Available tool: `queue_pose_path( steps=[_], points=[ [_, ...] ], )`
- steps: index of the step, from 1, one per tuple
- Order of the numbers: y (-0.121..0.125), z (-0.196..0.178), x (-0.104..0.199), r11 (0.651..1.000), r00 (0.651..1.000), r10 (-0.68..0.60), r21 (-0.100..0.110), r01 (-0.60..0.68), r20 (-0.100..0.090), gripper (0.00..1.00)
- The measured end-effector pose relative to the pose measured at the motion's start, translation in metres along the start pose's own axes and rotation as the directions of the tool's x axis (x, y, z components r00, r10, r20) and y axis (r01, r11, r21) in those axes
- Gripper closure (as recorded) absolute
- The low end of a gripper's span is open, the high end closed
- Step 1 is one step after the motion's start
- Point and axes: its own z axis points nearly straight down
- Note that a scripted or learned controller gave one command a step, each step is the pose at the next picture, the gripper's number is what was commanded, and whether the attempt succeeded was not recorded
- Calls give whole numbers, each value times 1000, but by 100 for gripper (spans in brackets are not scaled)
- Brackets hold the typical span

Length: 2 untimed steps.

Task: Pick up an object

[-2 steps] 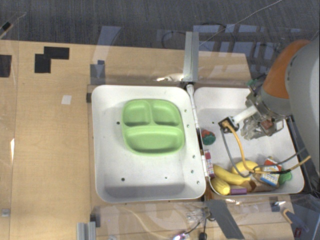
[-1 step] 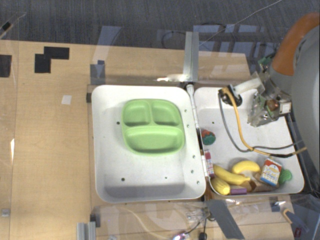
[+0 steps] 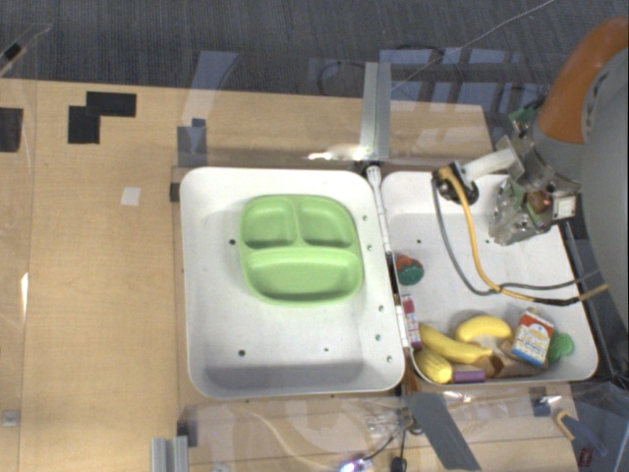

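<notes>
My gripper [image 3: 511,226] hangs over the upper right part of the right bin [image 3: 432,205], pointing down, with nothing visible in it. Below it at the bin's near edge lie yellow bananas [image 3: 462,340], a small juice carton [image 3: 532,340], a green item [image 3: 560,345] and a purple piece [image 3: 470,375]. A small red and green toy [image 3: 408,269] lies by the bin's left wall. The objects are well apart from the gripper.
The left bin [image 3: 211,352] holds a green divided plate [image 3: 298,248]. A yellow and black cable [image 3: 477,254] loops from the wrist across the right bin. A metal divider post [image 3: 377,106] stands behind the two bins.
</notes>
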Motion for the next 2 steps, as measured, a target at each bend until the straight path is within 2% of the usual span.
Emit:
queue_pose_path(
  steps=[1,2],
  points=[
    [-32,8,12,1000,1000,10,1,-10,1,100],
    [-44,67,62,1000,1000,13,1,-13,2,100]
  ],
)
